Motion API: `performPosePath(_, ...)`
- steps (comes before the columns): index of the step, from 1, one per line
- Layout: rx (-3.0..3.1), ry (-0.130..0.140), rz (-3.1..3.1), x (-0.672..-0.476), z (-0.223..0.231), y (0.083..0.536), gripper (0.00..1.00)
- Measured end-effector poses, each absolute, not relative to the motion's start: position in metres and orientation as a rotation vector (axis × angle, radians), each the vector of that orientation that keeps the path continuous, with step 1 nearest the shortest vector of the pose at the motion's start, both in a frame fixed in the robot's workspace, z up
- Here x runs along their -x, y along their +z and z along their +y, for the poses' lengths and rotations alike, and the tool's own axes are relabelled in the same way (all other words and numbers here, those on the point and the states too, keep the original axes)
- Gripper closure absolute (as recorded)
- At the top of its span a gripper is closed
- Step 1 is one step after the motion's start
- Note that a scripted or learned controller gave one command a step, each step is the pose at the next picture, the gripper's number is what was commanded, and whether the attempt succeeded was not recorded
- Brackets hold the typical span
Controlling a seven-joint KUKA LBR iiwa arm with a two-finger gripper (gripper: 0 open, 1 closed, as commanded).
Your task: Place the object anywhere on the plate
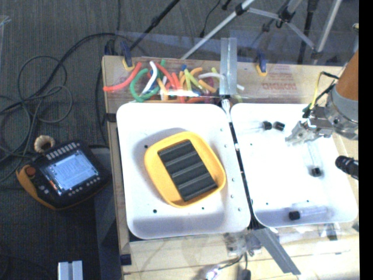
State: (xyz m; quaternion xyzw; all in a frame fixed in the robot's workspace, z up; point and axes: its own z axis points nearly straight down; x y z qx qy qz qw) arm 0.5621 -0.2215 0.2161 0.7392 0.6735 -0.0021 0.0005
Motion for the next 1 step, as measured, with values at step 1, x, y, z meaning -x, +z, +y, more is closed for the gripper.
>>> performPosePath(1,-2.321,-0.006,2.115,-0.5621,-0.2215,0.2161,0.00)
